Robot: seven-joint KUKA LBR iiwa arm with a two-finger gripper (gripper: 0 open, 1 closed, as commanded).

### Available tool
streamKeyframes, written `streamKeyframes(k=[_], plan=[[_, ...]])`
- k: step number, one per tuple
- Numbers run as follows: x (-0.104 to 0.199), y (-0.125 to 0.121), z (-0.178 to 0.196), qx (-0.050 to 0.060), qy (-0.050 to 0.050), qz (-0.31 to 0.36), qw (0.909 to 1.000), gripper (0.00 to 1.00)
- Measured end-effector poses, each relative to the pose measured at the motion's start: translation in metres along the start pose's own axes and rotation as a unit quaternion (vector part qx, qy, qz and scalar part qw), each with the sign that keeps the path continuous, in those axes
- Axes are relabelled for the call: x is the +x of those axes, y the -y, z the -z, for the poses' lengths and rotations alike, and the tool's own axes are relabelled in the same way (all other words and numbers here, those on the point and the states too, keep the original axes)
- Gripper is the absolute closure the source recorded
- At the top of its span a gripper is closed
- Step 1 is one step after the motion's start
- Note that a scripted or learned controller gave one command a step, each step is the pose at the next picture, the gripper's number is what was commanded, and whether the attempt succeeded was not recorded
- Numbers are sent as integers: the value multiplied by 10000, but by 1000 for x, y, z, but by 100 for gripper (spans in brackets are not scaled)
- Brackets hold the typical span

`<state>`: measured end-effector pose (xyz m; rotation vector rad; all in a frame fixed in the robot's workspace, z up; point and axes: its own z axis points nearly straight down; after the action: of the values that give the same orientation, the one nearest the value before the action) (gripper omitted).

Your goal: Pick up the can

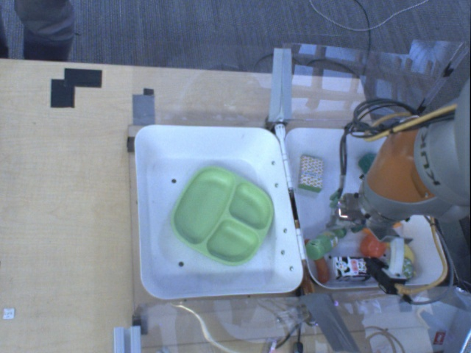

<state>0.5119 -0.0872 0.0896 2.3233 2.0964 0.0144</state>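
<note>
Can [347,268], as best I can judge, is the black-and-white patterned cylinder lying on its side at the near edge of the right bin [321,279]; the print is too small to confirm. Crowded: a green bottle-like item [324,244] lies just beside it on the left, a red object [373,246] just beyond it, a yellow-and-white piece [401,257] to the right. A small patterned box [311,173] sits well apart, toward the far end of the same bin. End effector [346,215] hangs over this clutter under the orange-banded arm [401,169]; how far it is opened, or whether it has anything, I cannot tell, since the wrist hides it. Left bin [151,219] holds a green divided plate [224,215], not involved. Judgement for the grasp: come down over the can's middle, close across its round body rather than along its length, and stay off the green item and the bin wall so nothing gets nudged or pinched along with it.
</note>
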Motion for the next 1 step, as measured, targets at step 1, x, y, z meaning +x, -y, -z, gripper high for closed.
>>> streamKeyframes(k=[1], plan=[[0, 0, 0, -5, 2, -5, 10000, 0]])
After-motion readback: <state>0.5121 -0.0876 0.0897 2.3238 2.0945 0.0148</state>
